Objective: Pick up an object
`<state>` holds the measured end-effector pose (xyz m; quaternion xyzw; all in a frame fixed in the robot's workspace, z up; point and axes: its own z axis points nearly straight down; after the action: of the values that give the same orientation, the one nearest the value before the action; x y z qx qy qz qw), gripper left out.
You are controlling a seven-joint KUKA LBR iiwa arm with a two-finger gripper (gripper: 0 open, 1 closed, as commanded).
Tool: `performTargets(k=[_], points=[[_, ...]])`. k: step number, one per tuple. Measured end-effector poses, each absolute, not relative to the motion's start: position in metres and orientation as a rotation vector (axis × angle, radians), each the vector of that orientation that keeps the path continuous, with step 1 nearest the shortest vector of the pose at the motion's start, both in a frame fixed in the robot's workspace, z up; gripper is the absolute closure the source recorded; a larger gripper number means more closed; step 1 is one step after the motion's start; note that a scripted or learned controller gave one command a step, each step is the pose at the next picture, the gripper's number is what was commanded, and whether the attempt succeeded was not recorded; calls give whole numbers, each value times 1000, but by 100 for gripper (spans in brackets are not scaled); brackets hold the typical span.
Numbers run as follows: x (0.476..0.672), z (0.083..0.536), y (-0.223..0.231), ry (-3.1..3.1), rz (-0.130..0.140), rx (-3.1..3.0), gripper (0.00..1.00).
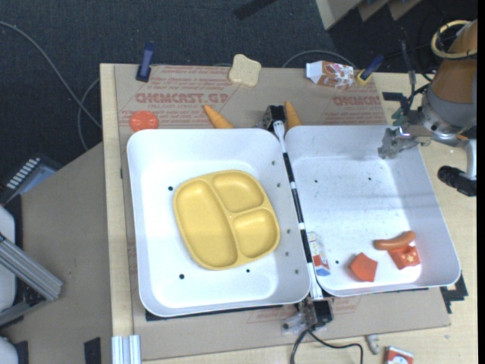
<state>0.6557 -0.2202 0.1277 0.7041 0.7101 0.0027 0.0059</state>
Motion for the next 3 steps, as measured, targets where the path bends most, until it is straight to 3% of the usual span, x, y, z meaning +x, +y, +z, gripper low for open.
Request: performTargets(k=[2,3], points=[[657,149,-220,2219,11,2197,100],[667,148,-201,2220,3,2218,100]])
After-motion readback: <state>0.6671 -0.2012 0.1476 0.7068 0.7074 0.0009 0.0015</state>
